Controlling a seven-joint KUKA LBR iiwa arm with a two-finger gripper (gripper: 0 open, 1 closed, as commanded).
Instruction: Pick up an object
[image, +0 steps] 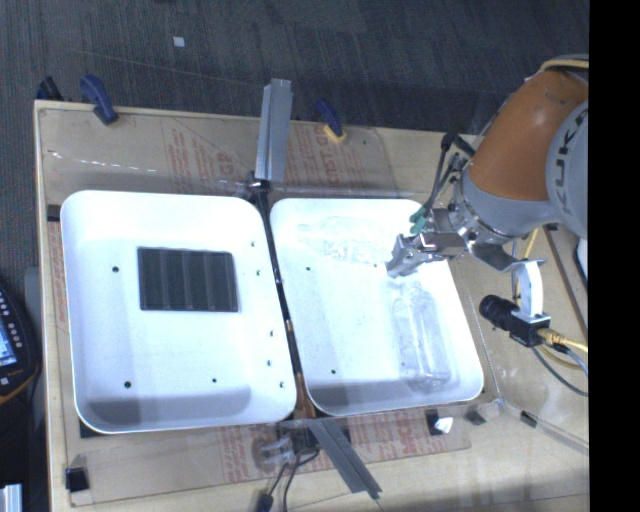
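Note:
A clear plastic bottle (419, 335) lies lengthwise along the right side of the right bin (340, 375). A second clear, crumpled plastic item (337, 241) lies near that bin's far edge. In the left bin (100, 390) a dark grey ribbed rectangular block (188, 280) lies flat. My gripper (402, 263) hangs over the far right part of the right bin, just above the top end of the clear bottle and to the right of the crumpled item. Nothing can be seen held in it.
A grey metal bar (272, 130) stands at the far seam between the bins, and another (340, 462) sits at the near seam. Blue clamps (98, 100) (328, 118) grip the bench's far edge. The arm's orange band (528, 130) rises at the right.

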